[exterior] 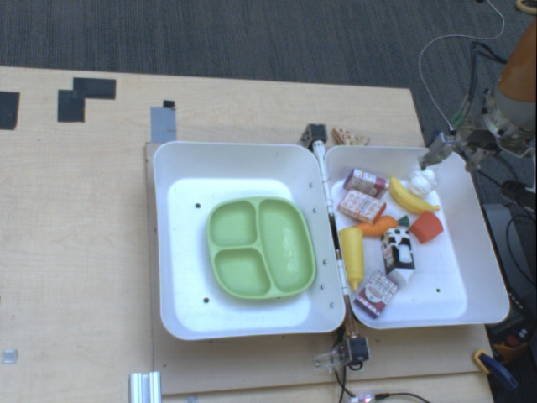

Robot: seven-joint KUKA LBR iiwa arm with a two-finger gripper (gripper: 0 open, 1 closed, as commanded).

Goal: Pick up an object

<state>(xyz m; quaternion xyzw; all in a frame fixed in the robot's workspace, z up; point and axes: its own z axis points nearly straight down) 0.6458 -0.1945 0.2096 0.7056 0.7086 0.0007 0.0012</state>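
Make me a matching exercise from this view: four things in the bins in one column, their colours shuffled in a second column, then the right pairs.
Things:
1. divided plate
2. banana
3. bottle
4. block

Colours:
A. red
B. yellow, straight and upright in the view
C. light green
D. yellow, curved

Pairs: 1-C, 2-D, 3-B, 4-A. The plate lies in the left bin; the other three lie in the right bin.
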